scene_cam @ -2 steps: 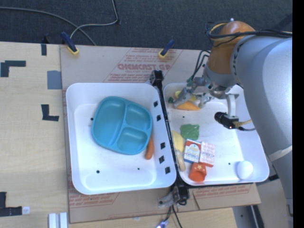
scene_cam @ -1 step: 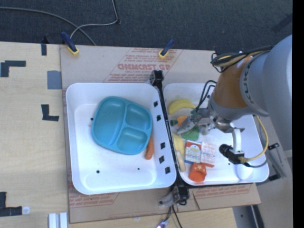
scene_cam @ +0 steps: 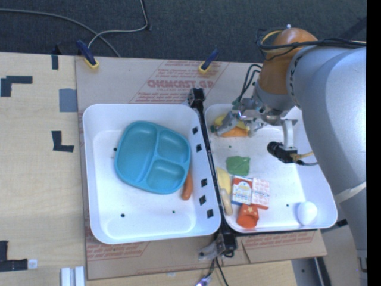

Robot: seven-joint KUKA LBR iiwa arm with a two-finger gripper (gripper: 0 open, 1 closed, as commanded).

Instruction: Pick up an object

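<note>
My gripper (scene_cam: 239, 123) hangs low over the far left corner of the right bin (scene_cam: 318, 189). It is right over a yellow piece (scene_cam: 220, 122) and an orange piece (scene_cam: 236, 132) that lie there together. The gripper's body hides part of both pieces, and I cannot make out whether either is held. Nearer the front of this bin lie a green lump (scene_cam: 238, 164), a long pale yellow item (scene_cam: 224, 186), a white and red carton (scene_cam: 250, 192), a red-orange cup (scene_cam: 247, 218) and a white ball (scene_cam: 306, 212).
The left bin (scene_cam: 98, 159) holds a blue divided plate (scene_cam: 153, 157) with a small orange carrot (scene_cam: 187, 187) beside its right edge. A black divider rail (scene_cam: 205, 159) runs between the bins. The grey arm (scene_cam: 333, 100) covers the right bin's far right side.
</note>
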